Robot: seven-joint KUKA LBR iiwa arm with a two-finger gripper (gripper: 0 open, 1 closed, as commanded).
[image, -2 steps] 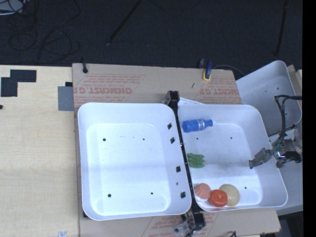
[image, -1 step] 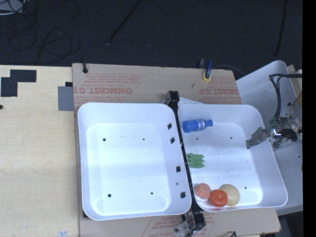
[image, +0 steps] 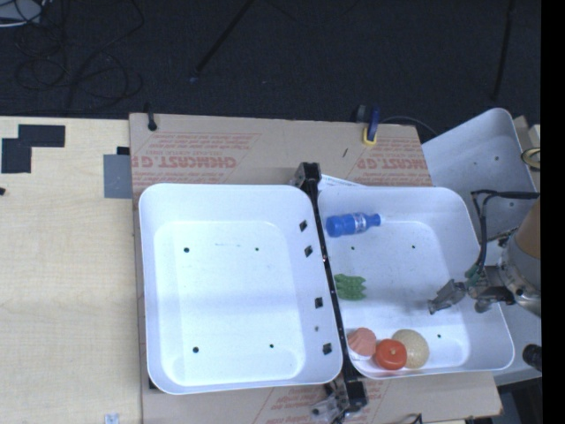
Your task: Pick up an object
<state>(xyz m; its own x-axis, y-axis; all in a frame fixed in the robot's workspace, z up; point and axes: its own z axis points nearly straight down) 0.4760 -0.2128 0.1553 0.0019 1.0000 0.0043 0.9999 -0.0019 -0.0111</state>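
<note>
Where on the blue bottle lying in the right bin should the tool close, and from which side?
Probably across the body of the blue bottle, coming straight down from above. It lies flat on the right bin floor, long axis left-right with its pale cap toward the right, and has free space on both long sides.

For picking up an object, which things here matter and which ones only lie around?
For the job:
hand
blue bottle
green toy
red round piece
pink piece
beige piece
right bin

Lying about:
left bin
cardboard sheet
yellow clamp
</note>
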